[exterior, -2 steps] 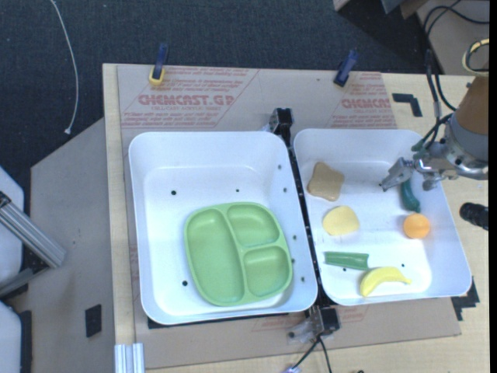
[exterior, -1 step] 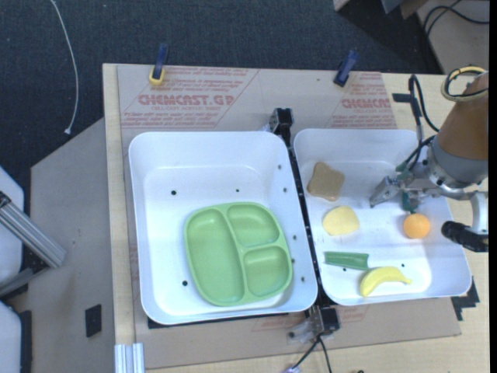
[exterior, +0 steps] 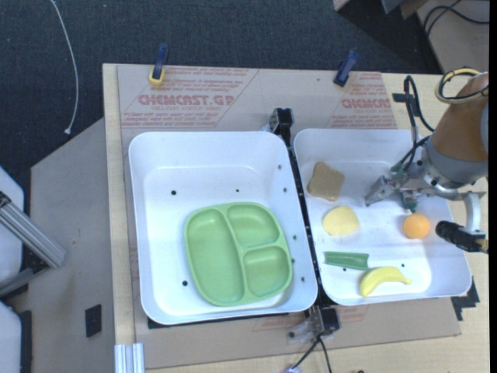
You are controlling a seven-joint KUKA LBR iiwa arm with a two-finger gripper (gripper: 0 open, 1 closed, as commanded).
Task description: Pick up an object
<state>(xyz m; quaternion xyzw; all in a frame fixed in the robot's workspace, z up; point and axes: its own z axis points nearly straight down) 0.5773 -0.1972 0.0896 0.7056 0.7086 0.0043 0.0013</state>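
Spanning most of the view, a brown bench board (exterior: 233, 92) printed with red lettering carries two shallow white bins side by side, with a blue clamp (exterior: 159, 62) and a second clamp (exterior: 345, 67) on its far edge. Next in size, the left bin (exterior: 155, 169) holds a light green divided plate (exterior: 235, 252) with three compartments, lying flat toward the near side of the bin. A black clip (exterior: 281, 119) sits where the two bins meet at the far edge. The right bin (exterior: 450, 278) holds the small items.

From the right, the grey arm with its orange band (exterior: 462, 123) reaches over the right bin, and the gripper (exterior: 392, 189) hangs above the bin floor near the far right part, its metal fingers (exterior: 378, 193) spread somewhat apart with nothing between them.

Among the objects, a tan slice of bread (exterior: 325, 181) lies near the bin's far left corner. Just nearer than it sits a pale yellow rounded item (exterior: 341, 221). A yellow banana (exterior: 384, 280) lies by the near wall, with a green stick-shaped item (exterior: 346, 260) just beside it on the left. A small orange ball-like fruit (exterior: 417, 226) rests close below the gripper, apart from the fingers, on the bin's right side.
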